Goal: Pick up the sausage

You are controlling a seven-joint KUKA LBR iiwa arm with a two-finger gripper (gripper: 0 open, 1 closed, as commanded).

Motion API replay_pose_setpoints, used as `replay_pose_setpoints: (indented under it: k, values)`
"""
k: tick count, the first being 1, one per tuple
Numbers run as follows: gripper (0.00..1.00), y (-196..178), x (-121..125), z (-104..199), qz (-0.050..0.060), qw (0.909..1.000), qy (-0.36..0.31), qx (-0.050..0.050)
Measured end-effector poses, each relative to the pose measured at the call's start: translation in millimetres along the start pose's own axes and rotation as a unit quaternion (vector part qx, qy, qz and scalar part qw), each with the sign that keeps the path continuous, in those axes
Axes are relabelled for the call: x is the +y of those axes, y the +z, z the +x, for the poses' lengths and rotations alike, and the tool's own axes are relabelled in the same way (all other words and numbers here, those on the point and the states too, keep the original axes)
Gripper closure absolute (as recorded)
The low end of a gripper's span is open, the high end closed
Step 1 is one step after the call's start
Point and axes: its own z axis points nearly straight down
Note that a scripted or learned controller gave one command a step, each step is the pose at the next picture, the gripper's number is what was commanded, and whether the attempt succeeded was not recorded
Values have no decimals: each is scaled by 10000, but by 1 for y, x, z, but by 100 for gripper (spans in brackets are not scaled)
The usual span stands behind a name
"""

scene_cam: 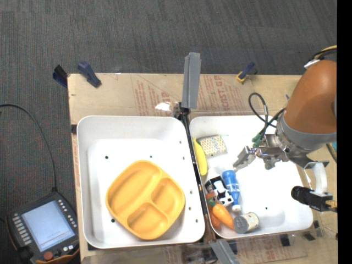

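On the table (132, 92), a brown cardboard-covered top, two shallow white bins sit side by side towards the near edge.

- Left bin (88, 147): holds one yellow divided plate (146, 199), lying flat and turned at an angle, nearer the near edge.
- Right bin (275, 202): its contents are crowded along the wall shared with the left bin.
  - Pale textured block (213, 144), at the far end of the group.
  - Yellow banana-like piece (201, 157), against the shared wall.
  - Blue bottle (231, 186), lying down, with a black-and-white item (218, 188) just beside it.
  - Carrot (221, 215) and grey tin (246, 223), near the near edge.
- Sausage (211, 201): taken to be the small reddish-brown piece tucked between the black-and-white item and the carrot. It is too small to identify with certainty.
- End effector (243, 159): hangs over the right bin, just past the bottle's far end, and touches nothing visible. Whether it is open or closed cannot be told.
- Arm (313, 103): grey with an orange band, over the table's right edge, with a black cable looped at the wrist.
- Grey post (191, 87): stands at the far edge, between the bins.
- Blue clamps (88, 73): at the far left corner.
- Yellow-and-blue clamp (246, 72): on the far edge.
- Floor: dark grey carpet (165, 26).
- Control pendant (44, 227): lies on the carpet off the near left corner, with a black cord (33, 125) trailing from it.
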Motion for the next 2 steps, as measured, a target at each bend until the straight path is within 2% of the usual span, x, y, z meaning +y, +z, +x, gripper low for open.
replay_pose_setpoints:
  k: [1, 2]
  values:
    - [0, 64, 24, -94, -6, 9969, 791, 3]
    - [100, 56, 23, -94, 2, 9967, 814, 16]
